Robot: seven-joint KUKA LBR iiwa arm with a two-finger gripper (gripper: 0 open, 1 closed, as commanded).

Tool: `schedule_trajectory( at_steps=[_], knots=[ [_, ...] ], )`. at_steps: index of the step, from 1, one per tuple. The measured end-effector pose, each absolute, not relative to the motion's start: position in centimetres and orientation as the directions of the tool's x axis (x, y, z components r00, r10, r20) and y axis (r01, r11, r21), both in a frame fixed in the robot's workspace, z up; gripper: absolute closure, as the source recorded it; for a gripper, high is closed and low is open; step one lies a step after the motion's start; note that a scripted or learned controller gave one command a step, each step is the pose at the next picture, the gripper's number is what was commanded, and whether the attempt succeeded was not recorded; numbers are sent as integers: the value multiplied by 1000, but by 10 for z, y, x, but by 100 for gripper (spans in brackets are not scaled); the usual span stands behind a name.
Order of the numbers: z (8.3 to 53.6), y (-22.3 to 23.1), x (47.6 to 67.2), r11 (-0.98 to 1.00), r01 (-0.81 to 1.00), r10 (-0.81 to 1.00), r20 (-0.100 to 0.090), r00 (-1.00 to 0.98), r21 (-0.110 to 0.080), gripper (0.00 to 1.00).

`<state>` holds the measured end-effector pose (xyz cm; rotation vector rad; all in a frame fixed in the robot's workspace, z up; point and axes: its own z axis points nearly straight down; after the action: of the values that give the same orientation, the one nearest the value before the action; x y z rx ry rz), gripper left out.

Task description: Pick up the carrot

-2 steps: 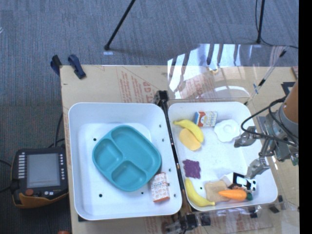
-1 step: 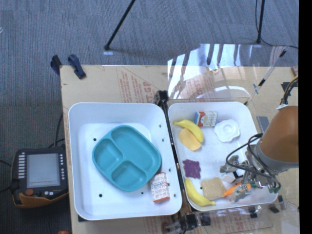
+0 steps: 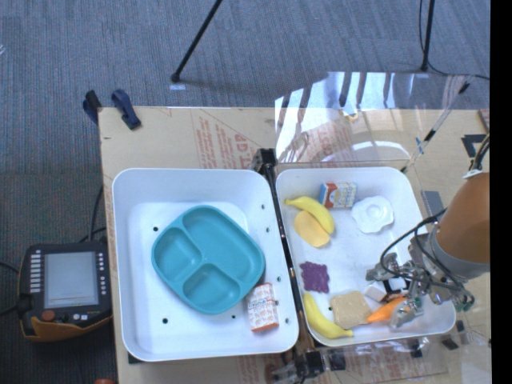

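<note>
Carrot [image 3: 382, 310] lay in the near right corner of the right bin [image 3: 404, 184], small and orange, one end against the tan bread slice [image 3: 349, 307], the other under the tool [image 3: 408, 306]. Tool hung right at the carrot's outer end, low in the bin, arm [image 3: 468, 230] coming in from the right. Could not tell whether the tool was spread or closed, or whether it had the carrot: too small and cluttered with cables there. Judged as the approach or grasp step, carrot not lifted.

Carrot sat tight between bread and bin wall, so little room for a grip; a nudge of the bread looked likely.

Rest of the right bin, scattered loose as pick targets: a banana [image 3: 323, 318] along the near wall left of the bread, purple grape bunch [image 3: 314, 276] mid-bin, a yellow slice [image 3: 311, 230] with a second banana [image 3: 311, 210] touching it, a small carton [image 3: 338, 194] near the far wall, a fried egg [image 3: 373, 214] beside it.

Left bin [image 3: 128, 214] held a teal divided plate [image 3: 207, 258] and a small packet [image 3: 262, 306] by its near right edge.

Writing: carton print and packet print unreadable. Bench [image 3: 200, 138] showed red printed lettering, upside down and too blurred to read. Teach pendant [image 3: 64, 282] sat on the floor to the left, screen text illegible. Blue clamps [image 3: 124, 106] at the bench's far left corner.
</note>
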<state>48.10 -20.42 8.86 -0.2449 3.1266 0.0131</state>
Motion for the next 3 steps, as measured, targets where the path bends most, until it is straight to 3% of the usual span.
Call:
schedule_trajectory(
  at_steps=[1,3],
  knots=[
    [88,-208,484,832,-554,-554,-4,-832,1,0],
    [87,-208,481,275,-962,-962,-6,-275,-2,0]
  ],
)
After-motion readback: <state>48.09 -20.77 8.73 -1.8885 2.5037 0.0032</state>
